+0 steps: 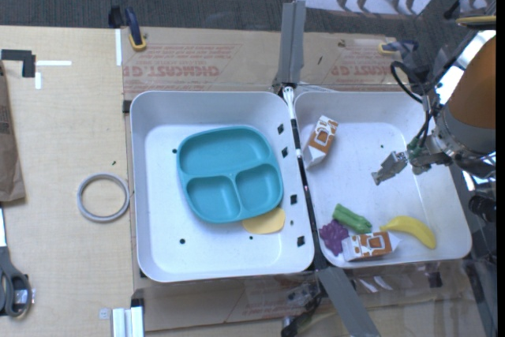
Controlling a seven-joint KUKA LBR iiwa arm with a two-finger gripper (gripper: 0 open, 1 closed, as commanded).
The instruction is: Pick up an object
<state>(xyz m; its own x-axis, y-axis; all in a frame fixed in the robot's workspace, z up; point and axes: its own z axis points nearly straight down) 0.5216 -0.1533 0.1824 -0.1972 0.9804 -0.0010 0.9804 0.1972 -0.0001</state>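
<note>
A teal tray (229, 174) is sitting in the left bin (150, 185), while the banana (412, 230) is lying near the tool (392, 166), whose state I cannot tell, in the right bin (371, 113).

robot lab, taped cardboard bench (181, 59), two white bins (150, 193), clamps (136, 35)

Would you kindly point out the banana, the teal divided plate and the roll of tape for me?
banana (413, 230): camera view, middle of its yellow body.
teal divided plate (230, 174): camera view, ridge where the compartments meet.
roll of tape (85, 207): camera view, left side of the ring.
</note>
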